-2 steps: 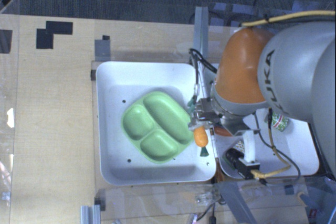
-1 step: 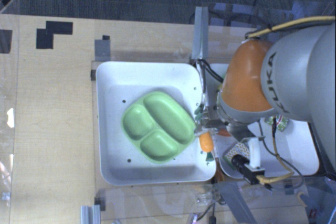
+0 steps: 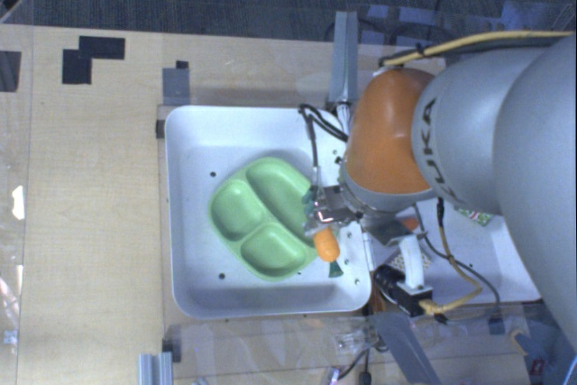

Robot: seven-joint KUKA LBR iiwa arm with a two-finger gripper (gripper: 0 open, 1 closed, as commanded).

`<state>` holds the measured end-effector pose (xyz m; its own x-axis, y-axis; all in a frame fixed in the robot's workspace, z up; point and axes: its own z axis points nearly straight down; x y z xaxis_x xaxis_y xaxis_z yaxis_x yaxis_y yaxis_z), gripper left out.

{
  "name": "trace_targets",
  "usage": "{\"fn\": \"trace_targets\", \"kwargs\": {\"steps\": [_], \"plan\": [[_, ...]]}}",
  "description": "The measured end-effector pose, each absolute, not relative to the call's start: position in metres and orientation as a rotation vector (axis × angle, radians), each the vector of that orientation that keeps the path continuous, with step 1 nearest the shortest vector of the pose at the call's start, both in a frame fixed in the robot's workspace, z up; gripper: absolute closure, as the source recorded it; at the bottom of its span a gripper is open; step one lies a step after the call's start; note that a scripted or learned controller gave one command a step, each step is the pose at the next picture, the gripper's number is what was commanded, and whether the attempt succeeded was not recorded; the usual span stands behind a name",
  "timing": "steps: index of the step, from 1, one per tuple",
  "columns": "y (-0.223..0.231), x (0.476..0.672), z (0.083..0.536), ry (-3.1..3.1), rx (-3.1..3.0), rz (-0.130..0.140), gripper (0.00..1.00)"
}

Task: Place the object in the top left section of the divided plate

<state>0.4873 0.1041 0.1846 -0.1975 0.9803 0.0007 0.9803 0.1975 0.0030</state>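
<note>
Not done yet: the orange carrot-like object [image 3: 325,244] is seen at the green divided plate [image 3: 261,216]'s 4 o'clock rim, below the pincer [image 3: 321,207]. Pincer state can't be told.

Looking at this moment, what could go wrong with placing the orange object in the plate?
1. The orange object sits at the green divided plate's right edge, far from the upper sections; released here, it may land outside.
2. The gripper hangs close over the plate rim and might knock it.
</note>
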Motion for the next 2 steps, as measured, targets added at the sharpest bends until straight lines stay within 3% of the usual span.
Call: {"fn": "trace_targets", "kwargs": {"steps": [1, 2], "plan": [[0.079, 0.488, 0.201, 2.768, 1.476, 0.007, 1.0], [0.135, 0.488, 0.207, 2.869, 1.271, 0.005, 1.0]]}}
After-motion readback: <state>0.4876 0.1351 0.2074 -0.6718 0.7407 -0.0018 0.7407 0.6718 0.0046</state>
